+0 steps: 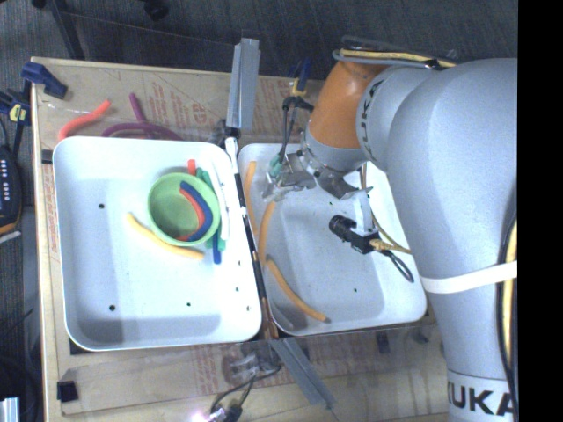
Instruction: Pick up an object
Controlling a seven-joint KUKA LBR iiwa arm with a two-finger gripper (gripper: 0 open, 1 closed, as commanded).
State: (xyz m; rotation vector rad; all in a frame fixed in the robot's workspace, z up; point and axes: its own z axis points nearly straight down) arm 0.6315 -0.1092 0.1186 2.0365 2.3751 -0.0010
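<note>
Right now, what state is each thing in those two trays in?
Green bowl: upright in the left tray, red and blue strips inside.
Yellow strip: flat beside the bowl.
Orange tubes: lying loose in the right tray.
Gripper: low over the right tray's back corner.

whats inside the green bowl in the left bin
Inside the green bowl lie curved strips, a red one and a blue one. A yellow strip runs under its rim; the part beneath the bowl is hidden.
</note>
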